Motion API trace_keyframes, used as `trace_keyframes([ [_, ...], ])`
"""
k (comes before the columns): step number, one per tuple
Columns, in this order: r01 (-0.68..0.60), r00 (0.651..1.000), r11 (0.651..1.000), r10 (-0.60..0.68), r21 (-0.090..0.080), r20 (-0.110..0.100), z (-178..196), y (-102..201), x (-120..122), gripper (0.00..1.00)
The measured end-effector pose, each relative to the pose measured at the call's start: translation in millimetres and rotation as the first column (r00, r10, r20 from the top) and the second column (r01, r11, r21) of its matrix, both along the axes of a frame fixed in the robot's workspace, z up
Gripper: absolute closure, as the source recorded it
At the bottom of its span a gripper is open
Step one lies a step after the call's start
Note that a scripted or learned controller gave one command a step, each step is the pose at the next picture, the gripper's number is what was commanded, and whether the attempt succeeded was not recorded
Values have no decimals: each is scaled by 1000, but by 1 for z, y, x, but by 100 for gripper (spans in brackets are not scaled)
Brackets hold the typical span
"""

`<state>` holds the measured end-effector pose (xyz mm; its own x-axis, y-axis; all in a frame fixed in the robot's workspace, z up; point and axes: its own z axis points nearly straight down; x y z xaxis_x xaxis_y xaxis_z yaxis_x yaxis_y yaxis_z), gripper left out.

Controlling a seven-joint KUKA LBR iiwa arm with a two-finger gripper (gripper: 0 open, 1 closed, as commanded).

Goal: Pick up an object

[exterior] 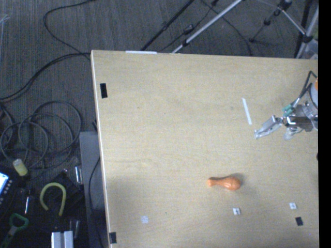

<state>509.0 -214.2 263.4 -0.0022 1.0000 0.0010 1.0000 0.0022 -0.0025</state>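
An orange gourd-shaped object [225,183] lies on its side on the pale wooden bench top [170,133], toward the front and right of centre. My gripper [272,133] reaches in from the right edge, up and to the right of the orange object and well apart from it. Its silvery fingers [265,129] are spread, so it is open with nothing between them.
A short white strip [247,111] lies on the bench just left of the gripper. Small markers [236,211] and a black tape piece [299,221] dot the front right. Cables and tools [46,138] cover the floor beyond the bench's left edge; tripod legs [227,9] stand behind.
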Motion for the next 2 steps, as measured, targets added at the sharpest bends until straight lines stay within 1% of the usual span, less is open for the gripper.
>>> trace_keyframes([
  [1,-19,1000,1000,19,-1,0,-101,1,47,0],
  [2,-17,1000,1000,17,-2,-1,-181,8,91,0],
])
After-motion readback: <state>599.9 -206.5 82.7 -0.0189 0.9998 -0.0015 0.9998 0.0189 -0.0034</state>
